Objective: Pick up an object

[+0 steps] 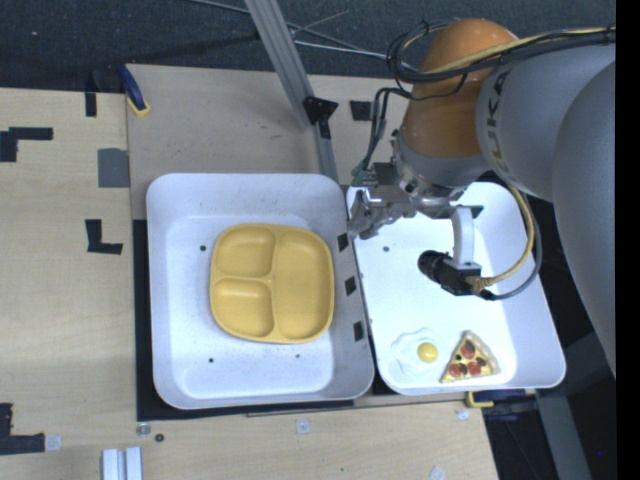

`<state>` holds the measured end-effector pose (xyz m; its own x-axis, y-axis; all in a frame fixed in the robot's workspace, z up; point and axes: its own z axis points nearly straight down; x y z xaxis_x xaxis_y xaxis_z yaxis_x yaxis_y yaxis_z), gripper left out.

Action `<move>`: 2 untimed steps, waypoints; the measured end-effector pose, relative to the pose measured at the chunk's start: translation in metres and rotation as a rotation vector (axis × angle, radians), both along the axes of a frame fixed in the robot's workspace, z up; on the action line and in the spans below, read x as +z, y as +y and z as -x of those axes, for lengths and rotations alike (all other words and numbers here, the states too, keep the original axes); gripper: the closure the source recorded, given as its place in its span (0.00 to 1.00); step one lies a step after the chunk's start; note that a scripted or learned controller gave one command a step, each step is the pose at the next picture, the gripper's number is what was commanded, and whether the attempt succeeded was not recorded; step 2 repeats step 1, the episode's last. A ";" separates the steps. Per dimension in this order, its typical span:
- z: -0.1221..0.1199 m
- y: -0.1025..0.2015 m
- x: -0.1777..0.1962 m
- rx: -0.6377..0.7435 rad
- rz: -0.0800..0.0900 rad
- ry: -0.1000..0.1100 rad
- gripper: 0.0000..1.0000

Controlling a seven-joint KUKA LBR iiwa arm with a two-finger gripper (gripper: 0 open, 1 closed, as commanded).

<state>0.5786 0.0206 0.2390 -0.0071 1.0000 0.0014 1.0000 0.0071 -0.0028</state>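
Camera view, looking down at a slant: two white bins side by side on a wooden bench (60, 298). In the left bin (175, 368), a yellow divided plate (271, 283), flat, near the middle. In the right bin (530, 338), along the lower edge, a toy fried egg (415, 350) just beside a toy pizza slice (470, 358). Grey arm (560, 128) with orange band (455, 93) entering from the right, over the upper part of the right bin. Gripper (368, 213) low at that bin's upper left corner, well apart from egg and pizza; open or closed, cannot tell.
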 end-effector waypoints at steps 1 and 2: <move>-0.001 0.056 -0.015 -0.001 0.001 0.001 1.00; -0.001 0.056 -0.015 -0.001 0.001 0.001 1.00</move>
